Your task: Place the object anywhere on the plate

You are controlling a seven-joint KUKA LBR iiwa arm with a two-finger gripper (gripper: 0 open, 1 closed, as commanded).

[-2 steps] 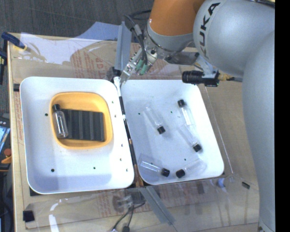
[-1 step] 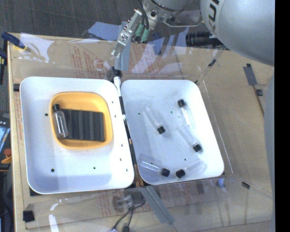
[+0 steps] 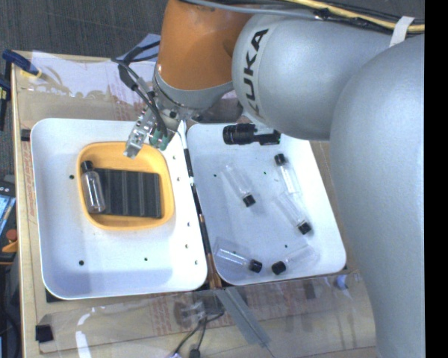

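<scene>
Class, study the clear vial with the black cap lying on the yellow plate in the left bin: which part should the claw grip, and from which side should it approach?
Grip the vial mid-body, coming straight down from above. It lies flat along the yellow plate's left edge, cap toward the far end, so the claw should probably close across its narrow width; the plate's raised rim beside it leaves little room for a finger.

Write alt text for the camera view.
A clear vial lies on the left edge of a yellow plate in the left bin, the gripper above the plate's top rim. More vials lie in the right bin.
</scene>
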